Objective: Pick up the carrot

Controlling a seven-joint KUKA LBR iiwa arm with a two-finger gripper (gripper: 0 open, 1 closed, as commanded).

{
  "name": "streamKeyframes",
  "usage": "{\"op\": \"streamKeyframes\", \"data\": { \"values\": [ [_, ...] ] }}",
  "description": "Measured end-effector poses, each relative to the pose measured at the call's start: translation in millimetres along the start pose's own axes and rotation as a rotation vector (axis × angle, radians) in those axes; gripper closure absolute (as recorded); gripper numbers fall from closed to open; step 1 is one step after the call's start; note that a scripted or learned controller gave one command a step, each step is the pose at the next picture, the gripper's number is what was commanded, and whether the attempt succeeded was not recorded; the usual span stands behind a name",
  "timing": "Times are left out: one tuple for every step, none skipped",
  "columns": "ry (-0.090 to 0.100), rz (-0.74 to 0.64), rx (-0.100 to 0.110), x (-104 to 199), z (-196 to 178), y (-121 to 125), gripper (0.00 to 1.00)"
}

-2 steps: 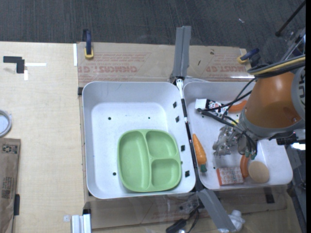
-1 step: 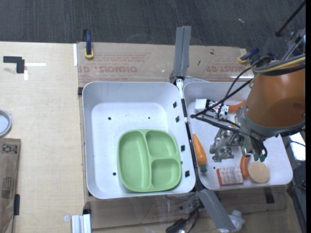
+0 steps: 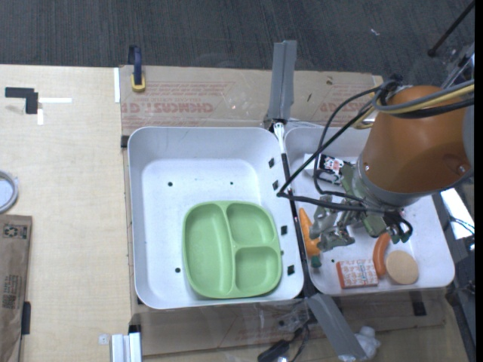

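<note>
The carrot (image 3: 306,229) is orange with a green tip pointing toward the front. It lies in the right bin (image 3: 434,281), close against that bin's left wall. My gripper (image 3: 333,231) hangs low over the right bin, just to the right of the carrot, under the orange wrist band (image 3: 413,138). Cables and the metal of the gripper body blur its outline, and I cannot tell whether it touches the carrot.
A green divided plate (image 3: 232,249) lies in the left bin (image 3: 151,202). In the right bin, a red sausage (image 3: 381,253), a tan round bun (image 3: 402,267) and a small red-and-white box (image 3: 356,274) lie near the front. Black cables loop over the bins' divider.
</note>
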State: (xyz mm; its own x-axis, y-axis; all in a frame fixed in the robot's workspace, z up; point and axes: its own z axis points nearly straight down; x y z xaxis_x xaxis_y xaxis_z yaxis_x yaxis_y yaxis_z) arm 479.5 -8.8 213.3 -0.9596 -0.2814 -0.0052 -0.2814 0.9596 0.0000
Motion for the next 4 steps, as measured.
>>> {"op": "streamKeyframes", "data": {
  "values": [
    [0.003, -0.304, -0.002, -32, 4, 60, 1.00],
    [0.002, -0.654, -0.003, -43, 3, 57, 1.00],
    [0.001, -0.568, -0.002, -29, -63, 17, 1.00],
    [0.001, -0.846, -0.004, -40, -65, 87, 1.00]
  ]
}}
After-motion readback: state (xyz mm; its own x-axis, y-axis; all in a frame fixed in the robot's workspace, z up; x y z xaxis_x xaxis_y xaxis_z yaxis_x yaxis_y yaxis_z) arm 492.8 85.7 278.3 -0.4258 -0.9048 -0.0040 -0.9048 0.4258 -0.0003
